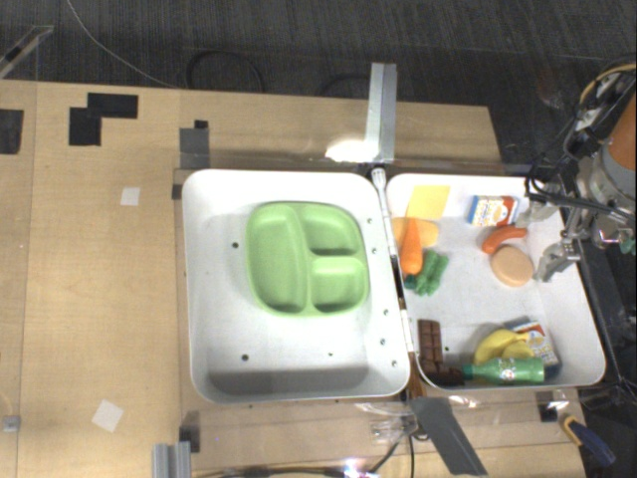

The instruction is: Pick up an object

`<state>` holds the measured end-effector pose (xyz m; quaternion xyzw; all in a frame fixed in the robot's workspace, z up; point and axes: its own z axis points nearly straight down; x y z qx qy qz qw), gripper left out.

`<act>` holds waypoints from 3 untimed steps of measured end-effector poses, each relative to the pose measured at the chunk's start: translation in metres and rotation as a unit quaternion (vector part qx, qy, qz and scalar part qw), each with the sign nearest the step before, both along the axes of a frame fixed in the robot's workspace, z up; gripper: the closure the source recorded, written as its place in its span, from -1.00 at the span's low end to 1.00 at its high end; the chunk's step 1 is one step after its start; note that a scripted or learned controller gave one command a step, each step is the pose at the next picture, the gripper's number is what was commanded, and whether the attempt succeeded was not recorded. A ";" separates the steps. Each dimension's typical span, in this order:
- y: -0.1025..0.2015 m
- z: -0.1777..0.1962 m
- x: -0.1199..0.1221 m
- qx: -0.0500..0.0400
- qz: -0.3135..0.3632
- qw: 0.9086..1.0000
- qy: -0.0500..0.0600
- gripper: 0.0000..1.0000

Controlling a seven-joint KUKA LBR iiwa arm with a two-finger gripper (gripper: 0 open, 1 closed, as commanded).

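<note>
The left bin (214,267) holds a green divided tray (304,257), with bare white floor around it. The right bin (577,317) is more crowded: a yellow block (429,201), a carrot (410,248), a chocolate bar (429,342), a green bottle (509,370), a banana (498,344), a small carton (492,210) and a tan round piece (514,266). Open floor lies mid-bin. The gripper (557,260) sits at the bin's right edge, just right of the tan piece; its opening cannot be determined, and no object appears between its fingers.
</note>
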<state>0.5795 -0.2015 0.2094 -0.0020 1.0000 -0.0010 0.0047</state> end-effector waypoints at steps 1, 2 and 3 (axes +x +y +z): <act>-0.001 -0.112 -0.061 0.000 0.014 1.000 -0.001 -1.00; -0.003 -0.119 -0.081 -0.002 0.027 1.000 -0.005 -1.00; 0.082 -0.118 -0.066 0.000 0.015 1.000 -0.006 -1.00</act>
